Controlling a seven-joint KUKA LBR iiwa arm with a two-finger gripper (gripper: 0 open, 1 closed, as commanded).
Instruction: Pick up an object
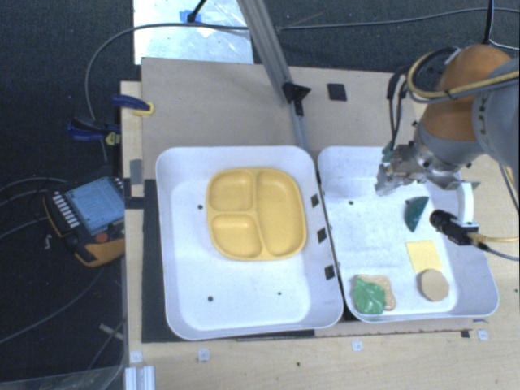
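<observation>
My gripper (388, 180) hangs over the far part of the right bin (357, 242), reaching in from the right. A small teal object (416, 211) lies just to the right of it and a little nearer the front, apart from it. Nearer the front edge lie a flat yellow square (424, 256), a round tan piece (434, 284) and a green leafy item on a tan slice (370, 294). I see nothing between the gripper and the bin floor.
The left bin (183, 291) holds a yellow divided plate (256, 213). A grey pole (272, 47) slants down to the bench behind the bins. Clamps and a blue device (93, 205) sit off the bench at left.
</observation>
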